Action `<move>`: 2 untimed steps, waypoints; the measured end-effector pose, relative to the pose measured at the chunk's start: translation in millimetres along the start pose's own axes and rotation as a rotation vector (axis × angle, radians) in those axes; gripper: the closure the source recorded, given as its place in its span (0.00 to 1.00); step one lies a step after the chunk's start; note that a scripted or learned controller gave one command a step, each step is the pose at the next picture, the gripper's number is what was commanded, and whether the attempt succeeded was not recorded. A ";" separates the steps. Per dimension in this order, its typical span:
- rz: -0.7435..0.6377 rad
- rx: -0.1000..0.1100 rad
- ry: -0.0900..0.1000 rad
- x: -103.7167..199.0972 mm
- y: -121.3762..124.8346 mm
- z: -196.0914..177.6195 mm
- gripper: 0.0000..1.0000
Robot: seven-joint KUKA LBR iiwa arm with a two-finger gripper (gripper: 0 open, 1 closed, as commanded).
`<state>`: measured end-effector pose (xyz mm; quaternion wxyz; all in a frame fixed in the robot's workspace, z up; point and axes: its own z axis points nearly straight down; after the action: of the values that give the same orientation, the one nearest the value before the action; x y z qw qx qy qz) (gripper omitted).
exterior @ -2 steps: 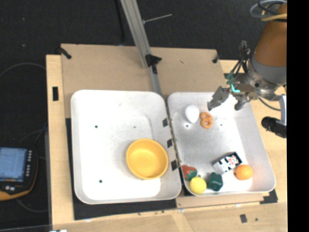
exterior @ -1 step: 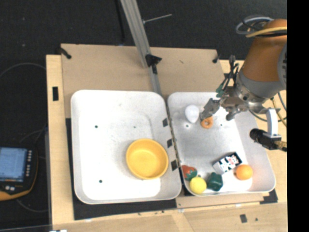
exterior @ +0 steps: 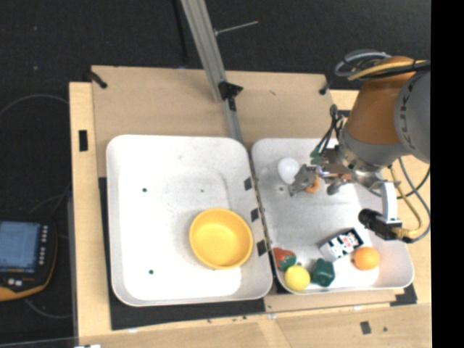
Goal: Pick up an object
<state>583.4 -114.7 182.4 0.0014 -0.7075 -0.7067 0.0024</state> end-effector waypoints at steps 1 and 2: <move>0.000 0.001 0.000 -3.5 -4.4 62.9 0.00; 0.007 -0.009 0.001 -4.0 -1.7 48.1 1.00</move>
<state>581.5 -118.8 134.3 -0.0013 -0.7098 -0.7044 -0.0012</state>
